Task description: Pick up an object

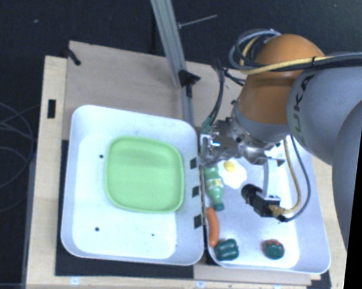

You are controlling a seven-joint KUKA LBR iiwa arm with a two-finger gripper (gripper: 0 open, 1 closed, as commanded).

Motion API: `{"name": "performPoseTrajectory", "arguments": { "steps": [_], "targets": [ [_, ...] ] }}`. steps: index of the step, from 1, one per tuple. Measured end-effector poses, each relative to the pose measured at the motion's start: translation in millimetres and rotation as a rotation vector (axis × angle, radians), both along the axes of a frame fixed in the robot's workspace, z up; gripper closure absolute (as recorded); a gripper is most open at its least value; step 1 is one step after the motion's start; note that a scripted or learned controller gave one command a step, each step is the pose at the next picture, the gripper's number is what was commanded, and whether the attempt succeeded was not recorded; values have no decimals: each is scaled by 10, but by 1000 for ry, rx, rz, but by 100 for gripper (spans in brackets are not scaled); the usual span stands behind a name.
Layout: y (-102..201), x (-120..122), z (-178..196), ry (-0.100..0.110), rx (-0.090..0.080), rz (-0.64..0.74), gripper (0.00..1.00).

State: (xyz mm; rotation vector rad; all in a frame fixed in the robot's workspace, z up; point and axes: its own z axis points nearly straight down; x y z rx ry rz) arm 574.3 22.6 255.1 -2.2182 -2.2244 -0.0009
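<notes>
Bins sit side by side on the bench, and the arm (pixel 292 89) reaches in from the right, hanging low over the right bin (pixel 309 245). That placing makes sense: every small thing worth grabbing lies there. The left bin (pixel 82 226) carries just a green plate (pixel 144 174), flat and wide, a poor target for two fingers.

Now the gripper (pixel 222 153) — it hovers at the right bin's near-left wall, directly above a green bottle (pixel 213 184) that lies along that wall. Whether it is open or closed, I cannot tell; the wrist hides it, and nothing shows as held.

Just beside the bottle rests a white and yellow piece (pixel 233 173), looking like a toy egg. Further along the wall lies a carrot (pixel 212 224), touching or nearly touching a dark green piece (pixel 227 249) at the bin's front corner. A red-and-green ball (pixel 273 249) sits apart. My read: the bottle is the likely pick, though the wall crowds it.
</notes>
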Motion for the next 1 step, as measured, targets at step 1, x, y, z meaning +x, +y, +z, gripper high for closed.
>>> {"name": "performPoseTrajectory", "arguments": {
  "steps": [1],
  "targets": [
    [490,-115,54,-1,1,1,100]
  ]
}}
